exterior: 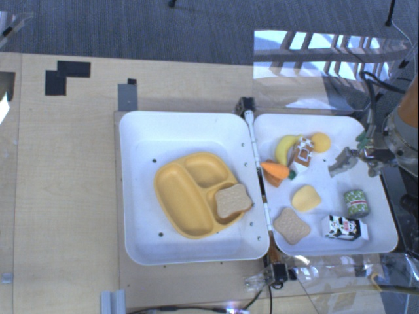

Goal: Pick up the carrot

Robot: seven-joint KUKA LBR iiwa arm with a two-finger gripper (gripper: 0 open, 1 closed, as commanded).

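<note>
The carrot (275,171) is orange with a small green end and lies at the left wall of the right bin (376,241), pointing toward the divider. My gripper (357,164) hangs over the right side of that bin, well to the right of the carrot and apart from it. Its two grey fingers (341,161) are spread open with nothing between them.
A banana (284,149), a small brown carton (302,153) and a yellow round fruit (320,141) crowd just behind the carrot. A yellow lump (306,198), bread slice (291,226), green can (356,203) and cow-print carton (344,227) lie nearer. The left bin (141,175) holds a yellow divided plate (186,198) with bread (233,200).
</note>
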